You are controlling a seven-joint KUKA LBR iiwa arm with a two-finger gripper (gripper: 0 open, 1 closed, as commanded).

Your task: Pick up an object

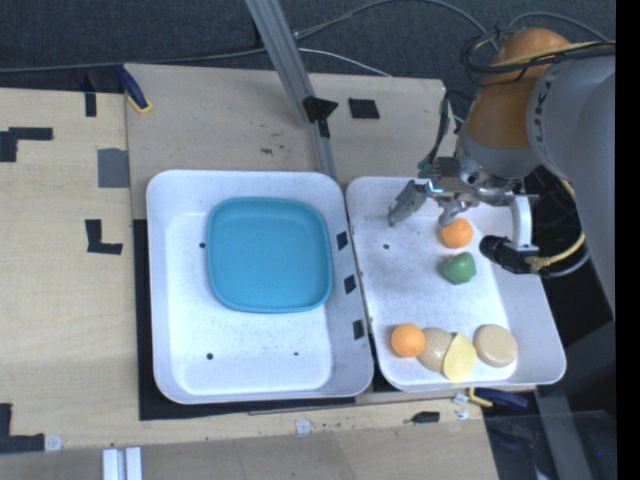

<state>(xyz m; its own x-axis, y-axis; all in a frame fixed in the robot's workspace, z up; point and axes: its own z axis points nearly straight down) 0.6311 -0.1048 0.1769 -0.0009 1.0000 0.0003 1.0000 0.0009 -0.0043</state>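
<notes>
A grey arm (585, 98) with rounded, smooth casing is seen, topped above the wrist by an orange band (510, 83). Black cables are looped over that band, and a pale cable with a black fitting is carried beside the wrist. The claw (432, 206) is made of dark metal fingers.

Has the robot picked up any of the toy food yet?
Not yet. Every piece lies in the right bin: an orange ball, a green piece, and another orange ball beside beige and yellow pieces. The gripper hangs open just above the upper orange ball, nothing between its fingers. Closing on something and lifting it are both left.
</notes>
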